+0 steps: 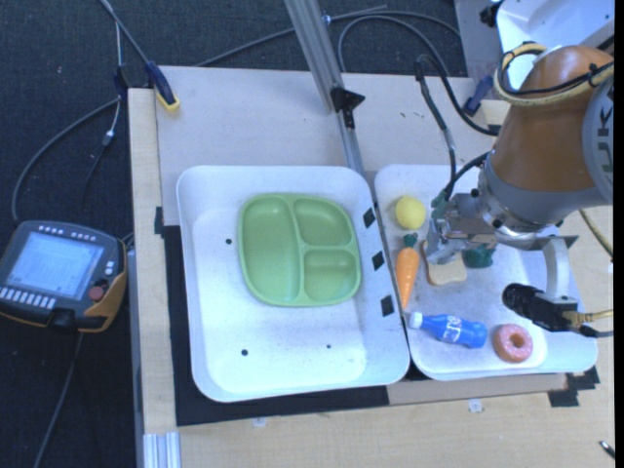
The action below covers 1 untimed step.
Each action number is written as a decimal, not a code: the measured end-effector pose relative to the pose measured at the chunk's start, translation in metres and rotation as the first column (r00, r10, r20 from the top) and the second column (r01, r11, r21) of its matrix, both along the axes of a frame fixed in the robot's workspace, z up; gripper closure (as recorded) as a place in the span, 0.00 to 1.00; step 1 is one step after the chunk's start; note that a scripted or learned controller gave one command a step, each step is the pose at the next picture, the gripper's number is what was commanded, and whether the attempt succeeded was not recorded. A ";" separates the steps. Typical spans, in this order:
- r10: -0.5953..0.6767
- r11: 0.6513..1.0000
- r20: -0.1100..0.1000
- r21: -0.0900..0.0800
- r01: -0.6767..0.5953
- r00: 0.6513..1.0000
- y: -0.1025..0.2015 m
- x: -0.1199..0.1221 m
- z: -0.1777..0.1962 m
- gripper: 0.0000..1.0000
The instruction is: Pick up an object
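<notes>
Nearest the lens, along the front of the right bin (585, 364), lie a blue bottle (450, 330) and a pink doughnut (513, 342), side by side but apart. Behind them the gripper (447, 247) hangs low over the middle of that bin, and whether it is open, closed or gripping anything cannot be told from this slanted view. Directly at its tip sits a tan slice of bread (448, 272), seemingly touching or just beneath it, with a small dark green thing (478, 256) just beside on the right, too hidden to name. Moving outward, an orange carrot (406, 272) lies just left of the bread, pointing toward the front, and a yellow lemon (409, 212) rests behind the carrot near the bin's back corner. The bread looks like the likeliest thing to be picked, though that is only a judgement. Trouble could come from crowding: the carrot and the green thing sit so close that closing could catch two at once, or nudge the bread aside. A flat slice may also slip free. Farther left, the left bin (210, 378) holds a green divided plate (298, 250), well apart from all this.
</notes>
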State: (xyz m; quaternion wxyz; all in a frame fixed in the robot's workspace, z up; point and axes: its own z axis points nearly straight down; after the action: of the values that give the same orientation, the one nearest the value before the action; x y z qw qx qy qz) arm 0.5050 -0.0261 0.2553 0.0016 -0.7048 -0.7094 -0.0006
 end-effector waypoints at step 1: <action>0.000 1.000 0.002 -0.001 0.000 1.000 0.046 0.013 -0.007 1.00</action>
State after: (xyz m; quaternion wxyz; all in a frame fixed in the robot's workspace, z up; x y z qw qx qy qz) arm 0.5181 0.0198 0.2488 0.0005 -0.7048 -0.7094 -0.0007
